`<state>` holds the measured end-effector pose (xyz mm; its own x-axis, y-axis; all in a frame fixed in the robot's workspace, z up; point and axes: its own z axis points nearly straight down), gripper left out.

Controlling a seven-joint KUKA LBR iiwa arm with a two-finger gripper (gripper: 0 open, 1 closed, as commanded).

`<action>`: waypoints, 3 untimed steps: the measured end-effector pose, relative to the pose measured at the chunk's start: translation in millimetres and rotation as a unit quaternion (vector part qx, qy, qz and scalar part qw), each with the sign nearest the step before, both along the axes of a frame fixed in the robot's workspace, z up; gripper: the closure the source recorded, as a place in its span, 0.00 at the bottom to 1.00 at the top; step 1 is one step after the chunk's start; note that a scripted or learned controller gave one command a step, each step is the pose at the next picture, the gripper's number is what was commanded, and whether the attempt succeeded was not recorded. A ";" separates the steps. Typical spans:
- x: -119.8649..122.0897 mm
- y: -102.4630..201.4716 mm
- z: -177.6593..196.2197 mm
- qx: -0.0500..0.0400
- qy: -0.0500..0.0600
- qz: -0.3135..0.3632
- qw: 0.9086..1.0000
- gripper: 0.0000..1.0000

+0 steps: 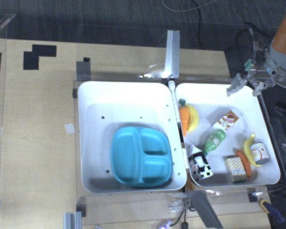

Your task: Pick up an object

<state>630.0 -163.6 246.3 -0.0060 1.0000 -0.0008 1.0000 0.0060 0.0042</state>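
Above the right bin's far corner the pincer hangs spread and unladen – carrot well apart, by the divider

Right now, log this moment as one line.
phase: approach | gripper: over right bin's far right corner, holding nothing | blue tray: left bin | pick: not yet

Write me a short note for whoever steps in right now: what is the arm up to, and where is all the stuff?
Gripper: above the far right corner of the right bin, holding nothing that I can see; whether it is open is unclear.
Right bin: carrot beside a banana at the divider, small carton, green bottle, black-and-white item, patterned block, a second banana and a small can.
Left bin: blue divided tray.
Done: nothing lifted.
Left: pick up one object.
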 end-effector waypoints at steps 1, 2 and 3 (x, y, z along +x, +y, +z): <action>4.0 -37.5 -149.6 -0.001 -0.002 0.110 0.994 0.00; -29.9 -21.7 -157.2 -0.002 -0.003 0.143 0.990 0.00; -27.0 -20.3 -144.2 -0.002 -0.007 0.144 0.990 1.00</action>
